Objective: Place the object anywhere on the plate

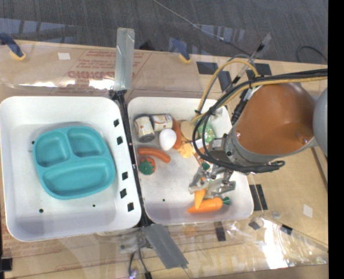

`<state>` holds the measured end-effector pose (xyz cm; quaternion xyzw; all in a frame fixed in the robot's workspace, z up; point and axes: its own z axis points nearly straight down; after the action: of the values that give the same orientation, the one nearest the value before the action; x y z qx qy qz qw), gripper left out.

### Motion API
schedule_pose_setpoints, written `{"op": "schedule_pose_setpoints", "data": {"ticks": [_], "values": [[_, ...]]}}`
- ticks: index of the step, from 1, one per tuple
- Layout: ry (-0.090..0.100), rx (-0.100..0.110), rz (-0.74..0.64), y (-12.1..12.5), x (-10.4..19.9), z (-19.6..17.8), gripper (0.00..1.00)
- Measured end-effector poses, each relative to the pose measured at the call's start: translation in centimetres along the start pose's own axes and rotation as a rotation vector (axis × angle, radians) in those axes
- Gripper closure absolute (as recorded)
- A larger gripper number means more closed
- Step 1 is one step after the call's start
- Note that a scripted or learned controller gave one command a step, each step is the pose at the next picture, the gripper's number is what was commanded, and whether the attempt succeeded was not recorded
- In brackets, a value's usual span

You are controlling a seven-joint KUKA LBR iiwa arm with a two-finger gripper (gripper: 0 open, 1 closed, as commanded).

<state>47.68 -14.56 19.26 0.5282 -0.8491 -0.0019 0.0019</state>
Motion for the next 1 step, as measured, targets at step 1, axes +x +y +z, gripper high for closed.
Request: {"op": "schedule_pose_setpoints", "data": {"ticks": [1], "values": [[-0.003,0.006,-0.313,-0.7,-5.19,-3.0,1.0]]}}
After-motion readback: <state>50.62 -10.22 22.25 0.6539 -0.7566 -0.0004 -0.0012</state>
